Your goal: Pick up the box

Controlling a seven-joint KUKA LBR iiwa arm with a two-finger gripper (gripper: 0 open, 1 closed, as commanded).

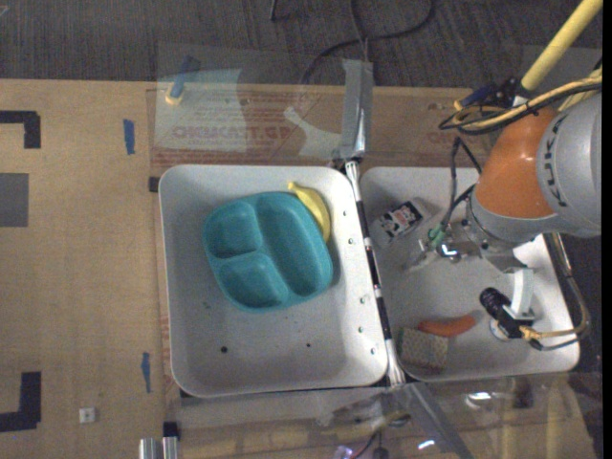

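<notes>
The box [400,219] is small and white with black and red markings. It lies in the upper left part of the right bin [535,366]. My gripper [442,249] hangs over the middle of that bin, just right of the box and slightly nearer the front. A short gap separates it from the box, and nothing shows between it and the bin floor.
An orange carrot-like piece [448,325] and a tan speckled sponge block [426,349] lie at the front of the right bin. The left bin [277,361] holds a teal divided plate [270,249] with a yellow banana [316,206] at its far edge.
</notes>
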